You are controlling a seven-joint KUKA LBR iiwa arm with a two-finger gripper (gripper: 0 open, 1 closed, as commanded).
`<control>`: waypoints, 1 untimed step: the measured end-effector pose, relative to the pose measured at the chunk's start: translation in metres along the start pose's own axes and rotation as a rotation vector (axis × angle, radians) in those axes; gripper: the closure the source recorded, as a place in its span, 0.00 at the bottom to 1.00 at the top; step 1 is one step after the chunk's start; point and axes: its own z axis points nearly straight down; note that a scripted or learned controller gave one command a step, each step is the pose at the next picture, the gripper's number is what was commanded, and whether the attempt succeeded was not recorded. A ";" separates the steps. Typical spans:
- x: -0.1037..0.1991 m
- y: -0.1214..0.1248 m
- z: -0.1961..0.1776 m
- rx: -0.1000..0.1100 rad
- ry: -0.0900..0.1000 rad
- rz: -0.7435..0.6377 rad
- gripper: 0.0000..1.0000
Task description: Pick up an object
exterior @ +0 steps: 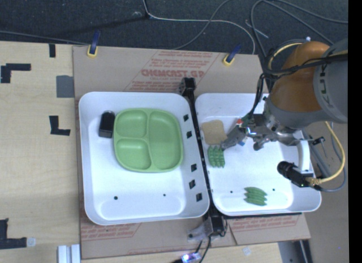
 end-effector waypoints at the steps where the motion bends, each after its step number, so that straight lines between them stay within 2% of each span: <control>1: -0.005 -0.006 0.046 -0.001 -0.001 0.000 0.00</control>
